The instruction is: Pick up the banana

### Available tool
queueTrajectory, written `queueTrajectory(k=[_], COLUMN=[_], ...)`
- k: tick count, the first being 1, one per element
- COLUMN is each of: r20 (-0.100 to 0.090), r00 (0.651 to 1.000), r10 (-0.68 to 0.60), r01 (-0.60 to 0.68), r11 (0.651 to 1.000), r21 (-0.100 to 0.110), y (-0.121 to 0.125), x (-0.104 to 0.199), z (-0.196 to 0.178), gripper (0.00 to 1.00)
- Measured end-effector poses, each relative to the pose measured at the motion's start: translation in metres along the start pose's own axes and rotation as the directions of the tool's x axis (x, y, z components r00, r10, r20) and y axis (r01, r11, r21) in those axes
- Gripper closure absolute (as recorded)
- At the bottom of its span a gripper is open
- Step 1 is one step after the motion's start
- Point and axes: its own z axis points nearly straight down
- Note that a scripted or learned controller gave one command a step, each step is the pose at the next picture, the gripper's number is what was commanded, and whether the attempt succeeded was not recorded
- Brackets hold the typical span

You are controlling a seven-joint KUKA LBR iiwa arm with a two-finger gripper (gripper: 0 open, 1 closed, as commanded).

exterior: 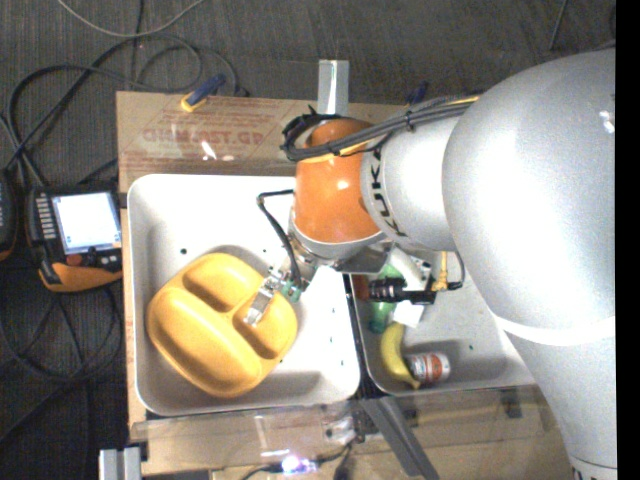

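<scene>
The banana (394, 356) lies in the right bin (480, 376), just beside a small can (432, 368) and below a green thing (382, 313). It is likely light, a bit soft and smooth, so a gentle hold across its middle would be best. The tool (262, 303) is well away from the banana, over in the left bin (200, 190), right above a yellow tray (215, 323). I cannot tell how the tool is set.

A yellow curved banana (392, 355) lies beside a red-and-silver metal can (431, 368) and a green plastic object (381, 314). The divided plastic tray (220, 320) is mustard yellow, both shallow bins (160, 208) plain white. The arm's wrist band (335, 193) is orange, its body pale grey.
</scene>
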Motion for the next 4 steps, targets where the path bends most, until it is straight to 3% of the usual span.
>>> queueTrajectory(k=[1,2,3,4], r20=[-0.001,0.002,0.011,0.026], r00=[1.0,0.933,0.539,0.506], r10=[0.003,0.36,0.842,0.862], r01=[-0.003,-0.36,-0.842,-0.862], r11=[1.0,0.933,0.539,0.506], r21=[0.001,0.015,0.024,0.015], y=[-0.001,0.067,0.047,0.103], x=[-0.001,0.005,-0.039,-0.038], z=[-0.01,-0.144,-0.109,-0.112], gripper=[1.0,1.0,1.0,1.0])
